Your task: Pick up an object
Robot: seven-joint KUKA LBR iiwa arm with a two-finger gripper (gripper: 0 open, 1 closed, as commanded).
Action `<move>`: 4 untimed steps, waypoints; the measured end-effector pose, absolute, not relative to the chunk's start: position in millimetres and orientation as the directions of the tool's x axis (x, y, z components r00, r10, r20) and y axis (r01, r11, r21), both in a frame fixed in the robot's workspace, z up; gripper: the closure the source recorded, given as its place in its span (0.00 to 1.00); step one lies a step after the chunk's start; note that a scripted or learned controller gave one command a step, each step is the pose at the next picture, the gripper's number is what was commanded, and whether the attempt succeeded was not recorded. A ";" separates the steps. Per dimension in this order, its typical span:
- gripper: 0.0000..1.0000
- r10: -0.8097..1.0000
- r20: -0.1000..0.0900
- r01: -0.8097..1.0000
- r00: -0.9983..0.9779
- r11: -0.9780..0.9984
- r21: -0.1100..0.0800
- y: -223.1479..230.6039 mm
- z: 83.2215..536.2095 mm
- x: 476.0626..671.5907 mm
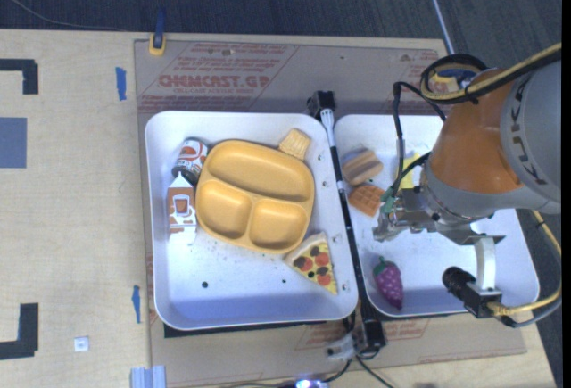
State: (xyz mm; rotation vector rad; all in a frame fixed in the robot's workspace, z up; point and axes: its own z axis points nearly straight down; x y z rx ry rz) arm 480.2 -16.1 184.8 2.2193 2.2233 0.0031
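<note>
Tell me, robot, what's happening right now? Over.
End effector low over right bin, grip state unclear. Waffle beside it, grapes below. Wrist hides part of the bin.

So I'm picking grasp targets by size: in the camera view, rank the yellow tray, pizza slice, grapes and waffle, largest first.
1. Yellow tray, by far.
2. Pizza slice.
3. Grapes and waffle look about alike; no ranking between them.

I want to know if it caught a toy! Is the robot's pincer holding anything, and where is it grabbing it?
It cannot be told. The pincer hangs over the right bin, beside the waffle and above the grapes.
</note>
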 end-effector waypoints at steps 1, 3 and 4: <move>0.00 1.000 0.000 1.000 -0.002 0.002 0.001 -16.7 184.7 480.0; 0.00 1.000 0.000 1.000 -0.001 0.001 0.001 -16.7 184.7 480.0; 0.00 1.000 0.000 1.000 -0.001 0.001 0.001 -16.7 184.7 480.0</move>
